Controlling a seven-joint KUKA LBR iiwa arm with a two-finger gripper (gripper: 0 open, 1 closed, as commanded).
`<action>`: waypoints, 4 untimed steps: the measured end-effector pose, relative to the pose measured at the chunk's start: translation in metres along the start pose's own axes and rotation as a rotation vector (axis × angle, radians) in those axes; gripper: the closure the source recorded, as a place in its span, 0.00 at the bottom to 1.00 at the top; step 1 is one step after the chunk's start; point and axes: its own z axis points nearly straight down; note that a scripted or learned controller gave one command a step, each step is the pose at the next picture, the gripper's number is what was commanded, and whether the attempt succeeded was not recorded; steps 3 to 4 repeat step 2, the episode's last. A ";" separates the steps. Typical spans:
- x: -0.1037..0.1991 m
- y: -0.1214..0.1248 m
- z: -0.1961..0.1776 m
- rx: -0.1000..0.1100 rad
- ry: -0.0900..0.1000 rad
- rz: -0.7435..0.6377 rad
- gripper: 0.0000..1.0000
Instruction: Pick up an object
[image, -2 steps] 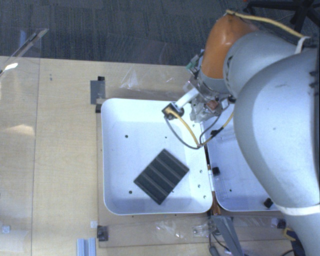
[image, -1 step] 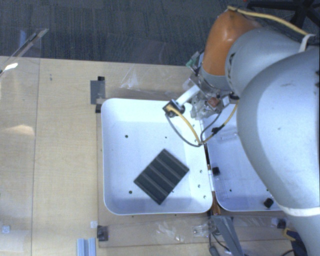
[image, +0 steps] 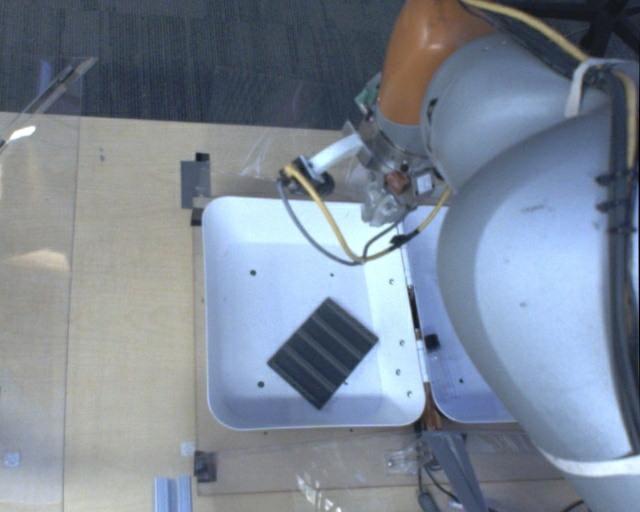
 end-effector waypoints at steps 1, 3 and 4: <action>-0.020 -0.034 0.143 0.002 -0.003 -0.091 1.00; -0.019 -0.034 0.131 0.003 0.000 -0.094 1.00; -0.019 -0.034 0.131 0.003 0.000 -0.094 1.00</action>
